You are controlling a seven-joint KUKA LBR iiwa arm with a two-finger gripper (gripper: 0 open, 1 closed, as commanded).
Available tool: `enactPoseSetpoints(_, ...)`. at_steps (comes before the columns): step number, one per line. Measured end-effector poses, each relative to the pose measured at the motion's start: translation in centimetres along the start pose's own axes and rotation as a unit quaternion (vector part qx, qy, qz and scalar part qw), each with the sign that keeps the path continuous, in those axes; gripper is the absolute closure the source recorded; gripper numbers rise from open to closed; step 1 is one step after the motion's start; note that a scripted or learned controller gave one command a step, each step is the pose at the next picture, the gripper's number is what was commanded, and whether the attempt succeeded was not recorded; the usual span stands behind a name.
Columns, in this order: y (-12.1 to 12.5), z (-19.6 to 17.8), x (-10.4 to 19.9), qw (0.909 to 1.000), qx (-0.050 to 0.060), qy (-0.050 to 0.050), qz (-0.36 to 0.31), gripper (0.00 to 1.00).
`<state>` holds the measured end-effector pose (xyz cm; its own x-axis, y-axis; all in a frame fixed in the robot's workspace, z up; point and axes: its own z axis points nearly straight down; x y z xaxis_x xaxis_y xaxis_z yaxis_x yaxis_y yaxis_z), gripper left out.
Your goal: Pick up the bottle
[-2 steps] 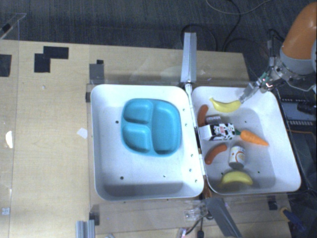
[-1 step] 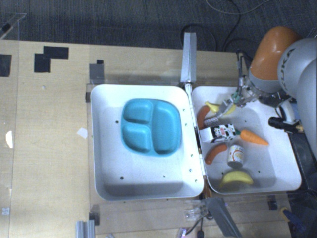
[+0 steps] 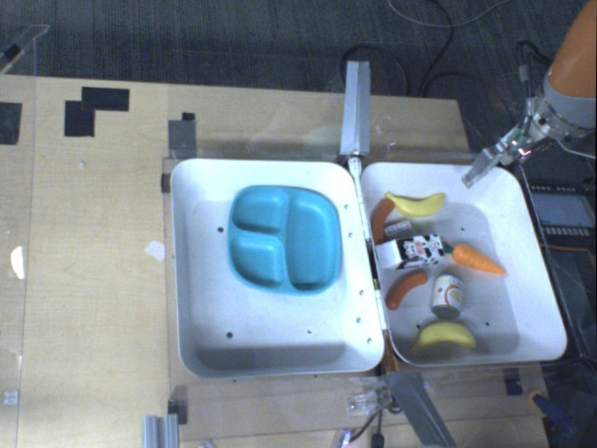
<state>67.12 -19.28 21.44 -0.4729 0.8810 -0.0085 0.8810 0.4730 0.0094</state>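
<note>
White plastic forms the two shallow bins on the pale wooden desk (image 3: 84, 250). The left bin (image 3: 187, 250) carries a blue divided tray (image 3: 284, 238); the right bin (image 3: 550, 343) carries the clutter.

The bottle (image 3: 413, 249) looks to be the small dark-and-white piece lying on its side near the middle of the right bin, close to the wall the two bins share. Its long axis runs roughly left to right across the view, tipped slightly. A yellow banana (image 3: 417, 204) lies just above it, an orange carrot (image 3: 478, 260) just to its right, and a reddish-brown sausage (image 3: 406, 288) just below.

The claw (image 3: 480, 168) hangs over the bin's far right corner, at about the rim. From there the bottle lies down and to the left in the view, towards the bin's middle, with the banana partly between them. There is only one arm, so the reach is its own. The view is too coarse to show whether the claw stands apart or together, and nothing is seen in it.

The bottle's label shows black, white and a touch of red, but no word can be read. A short round can-like item (image 3: 447, 293), white with an orange patch, sits lower right of the bottle. Its print is also illegible.
</note>
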Motion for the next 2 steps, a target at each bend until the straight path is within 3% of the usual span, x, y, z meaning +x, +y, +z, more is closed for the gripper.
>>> enactPoseSetpoints(1, 2.1, 8.8, 4.3, 0.9994, 0.002, 0.003, -0.035, 0.00)
enactPoseSetpoints(2, 3.6, 11.3, 7.4, 0.9989, 0.009, -0.005, -0.047, 0.00)
